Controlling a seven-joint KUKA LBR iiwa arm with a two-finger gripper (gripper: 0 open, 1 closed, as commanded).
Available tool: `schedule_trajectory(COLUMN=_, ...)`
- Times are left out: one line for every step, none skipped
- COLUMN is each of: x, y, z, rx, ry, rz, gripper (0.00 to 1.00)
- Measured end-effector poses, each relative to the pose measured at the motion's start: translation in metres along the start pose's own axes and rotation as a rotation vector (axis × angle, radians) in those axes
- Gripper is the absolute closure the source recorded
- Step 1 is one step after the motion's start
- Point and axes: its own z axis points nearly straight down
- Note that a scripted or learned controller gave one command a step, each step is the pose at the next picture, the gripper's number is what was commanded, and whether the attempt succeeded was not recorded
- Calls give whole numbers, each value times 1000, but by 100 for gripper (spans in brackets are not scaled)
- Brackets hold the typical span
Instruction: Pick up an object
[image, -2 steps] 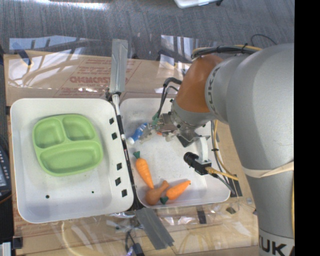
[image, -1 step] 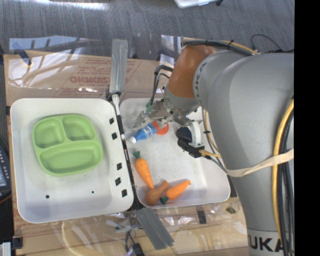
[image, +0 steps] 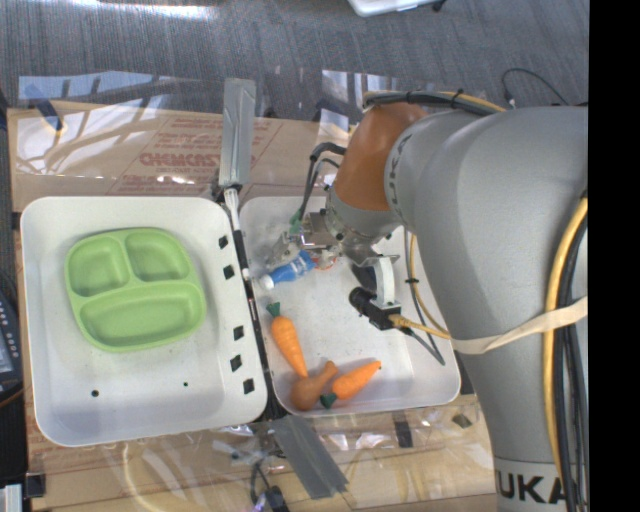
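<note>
Bottle: a small clear plastic bottle (image: 287, 270) with a blue label lay on its side in the right bin, near that bin's upper-left part, its white cap pointing toward the divider between the bins.
Claw: the claw (image: 312, 237) hung low over the right bin, just above and right of the bottle; whether it was apart or together could not be told, and nothing could be seen held in it.
Arm: the grey arm (image: 500, 230) with its orange band (image: 368, 160) reached in from the right and covered much of the right bin's upper-right side.
Right bin: a shallow white bin (image: 425, 375) that also held two orange toy carrots and a brown toy drumstick.
Carrots: one carrot (image: 288, 343) lay slanted below the bottle; the other carrot (image: 355, 380) lay near the front edge.
Drumstick: the drumstick (image: 312, 385) lay between the two carrots, touching both.
Left bin: a shallow white bin (image: 50, 300) holding a green divided plate (image: 133, 287) with three compartments.
Counter: the counter (image: 150, 150) showed brown cardboard behind the bins.
</note>
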Motion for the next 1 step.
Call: schedule_trajectory(x=0, y=0, z=-7, rx=6, ry=0, rz=-5, gripper=100)
